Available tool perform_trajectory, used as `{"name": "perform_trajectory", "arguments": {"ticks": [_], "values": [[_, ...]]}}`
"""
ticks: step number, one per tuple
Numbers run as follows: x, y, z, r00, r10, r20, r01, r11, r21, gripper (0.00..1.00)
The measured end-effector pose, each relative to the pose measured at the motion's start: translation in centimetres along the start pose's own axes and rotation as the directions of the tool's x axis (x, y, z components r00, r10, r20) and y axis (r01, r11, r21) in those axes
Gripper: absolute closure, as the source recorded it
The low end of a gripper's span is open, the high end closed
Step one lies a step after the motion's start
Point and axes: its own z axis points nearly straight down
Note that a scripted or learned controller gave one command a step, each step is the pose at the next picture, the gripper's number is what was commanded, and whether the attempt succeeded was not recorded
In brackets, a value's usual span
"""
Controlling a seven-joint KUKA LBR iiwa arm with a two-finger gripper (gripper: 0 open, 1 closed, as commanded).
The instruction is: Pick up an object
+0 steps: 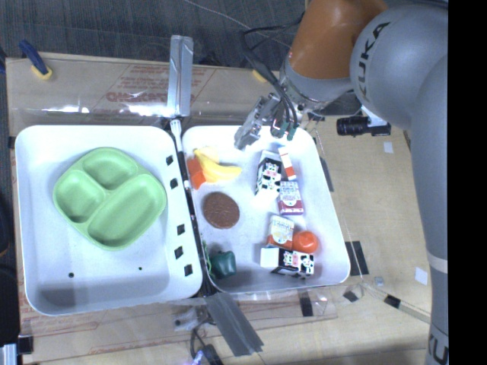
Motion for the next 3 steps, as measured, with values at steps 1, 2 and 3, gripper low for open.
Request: {"name": "perform_trajectory", "arguments": {"ticks": [1, 2, 3], "values": [[2.3, -1.8, 8.2, 0.999, 0.049, -0.017, -0.049, 0.999, 0.009, 1.00], [-1.7, -3.1, 10.7, 1.000, 0.023, -0.014, -0.023, 1.000, 0.007, 1.00], [0.8, -0.9, 9.1, 1.000, -0.007, -0.012, 0.007, 1.000, 0.004, 1.00]]}}
